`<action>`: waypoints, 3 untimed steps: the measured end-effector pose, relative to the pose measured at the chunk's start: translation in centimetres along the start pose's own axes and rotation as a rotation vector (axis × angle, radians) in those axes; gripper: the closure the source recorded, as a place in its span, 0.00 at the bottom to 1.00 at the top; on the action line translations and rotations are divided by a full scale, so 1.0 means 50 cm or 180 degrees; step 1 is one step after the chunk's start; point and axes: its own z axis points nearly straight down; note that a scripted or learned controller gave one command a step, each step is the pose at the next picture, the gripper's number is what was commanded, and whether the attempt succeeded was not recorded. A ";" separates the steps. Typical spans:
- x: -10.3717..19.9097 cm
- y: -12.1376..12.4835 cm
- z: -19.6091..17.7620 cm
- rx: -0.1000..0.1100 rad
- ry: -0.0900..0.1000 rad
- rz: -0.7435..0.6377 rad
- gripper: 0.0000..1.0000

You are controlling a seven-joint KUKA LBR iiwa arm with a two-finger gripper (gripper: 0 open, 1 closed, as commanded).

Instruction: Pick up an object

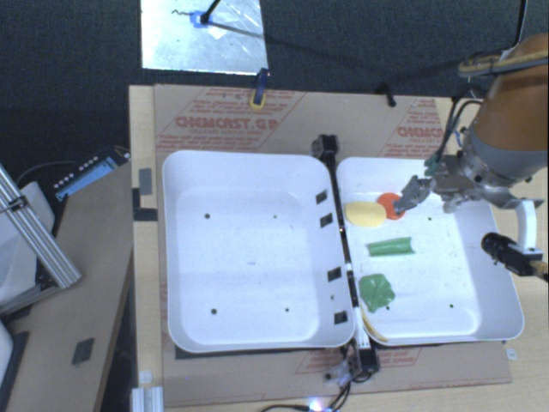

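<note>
- Bench is brown cardboard-covered (214, 376), dark carpet-like floor behind, two shallow white bins on it side by side.
- Nearest me in the right bin (489, 316): a crumpled green leafy object (377, 290), close to the bin's near-left corner and near the divider.
- Just beyond it: a flat green strip (390, 247), lying roughly crosswise, apart from the leafy one.
- Beyond that: a yellow oval object (366, 215), beside the divider, touching or overlapping an orange-red object (390, 205) on its far-right side.
- Gripper (415, 192) sits low over the right bin, tip right at the orange-red object; cannot tell whether the claw is spread or closed, too small and dark to read.
- Nothing visibly between the claw's tips, so I judge no pick is done; lift is all left to do.
- Left bin (249, 256) has only small dark marks on its floor.
- Room: plenty of bare floor in the right bin's middle and right; yellow and orange-red ones crowd each other, and the divider is close, so a grab there risks nudging the neighbour.
- Far back: a silvery sheet (203, 24) on the floor, cable running across.
</note>
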 end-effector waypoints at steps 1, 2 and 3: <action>0.000 0.002 -0.022 -0.0009 0.0000 -0.0007 1.00; 0.018 0.060 -0.311 -0.0059 -0.0007 -0.0014 1.00; 0.168 0.017 -0.181 0.0019 0.0010 -0.0027 1.00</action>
